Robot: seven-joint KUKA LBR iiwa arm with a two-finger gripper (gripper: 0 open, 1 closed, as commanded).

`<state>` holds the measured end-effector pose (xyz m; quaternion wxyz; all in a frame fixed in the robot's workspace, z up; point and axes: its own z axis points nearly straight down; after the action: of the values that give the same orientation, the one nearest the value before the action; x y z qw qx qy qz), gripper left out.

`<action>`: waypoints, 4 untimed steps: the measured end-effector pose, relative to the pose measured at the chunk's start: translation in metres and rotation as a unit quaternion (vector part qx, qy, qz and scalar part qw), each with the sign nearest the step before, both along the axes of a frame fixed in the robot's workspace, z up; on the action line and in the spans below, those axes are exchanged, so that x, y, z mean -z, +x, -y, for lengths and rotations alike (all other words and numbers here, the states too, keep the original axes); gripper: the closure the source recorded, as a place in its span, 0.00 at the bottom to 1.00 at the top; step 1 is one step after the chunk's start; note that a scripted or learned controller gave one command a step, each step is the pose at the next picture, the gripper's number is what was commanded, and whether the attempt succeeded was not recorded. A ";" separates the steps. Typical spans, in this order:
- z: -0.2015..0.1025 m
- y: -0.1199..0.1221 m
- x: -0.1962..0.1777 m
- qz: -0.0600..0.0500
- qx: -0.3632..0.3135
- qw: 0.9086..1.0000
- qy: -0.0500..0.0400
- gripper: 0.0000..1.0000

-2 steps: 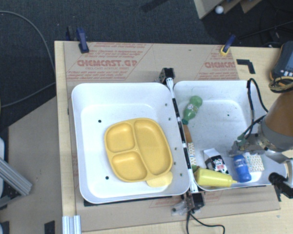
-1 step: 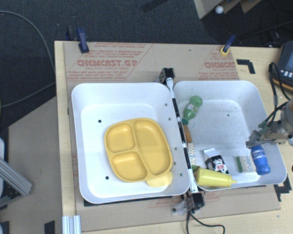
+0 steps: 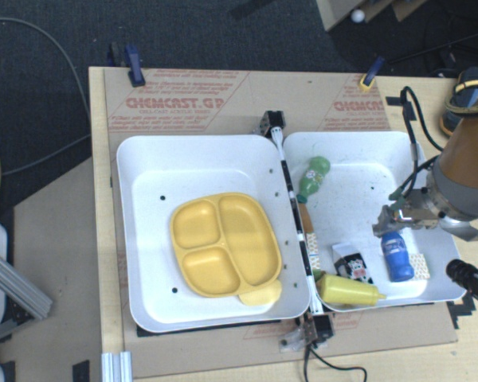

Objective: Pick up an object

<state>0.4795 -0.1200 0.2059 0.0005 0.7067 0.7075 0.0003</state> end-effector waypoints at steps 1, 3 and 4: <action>0.048 0.068 0.045 0.000 0.001 1.000 -0.001 1.00; 0.057 0.188 -0.012 0.000 -0.001 1.000 0.000 1.00; -0.050 0.164 -0.025 -0.001 -0.001 1.000 0.001 1.00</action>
<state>0.6435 -0.0698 0.2305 -0.0013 0.7060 0.7082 0.0001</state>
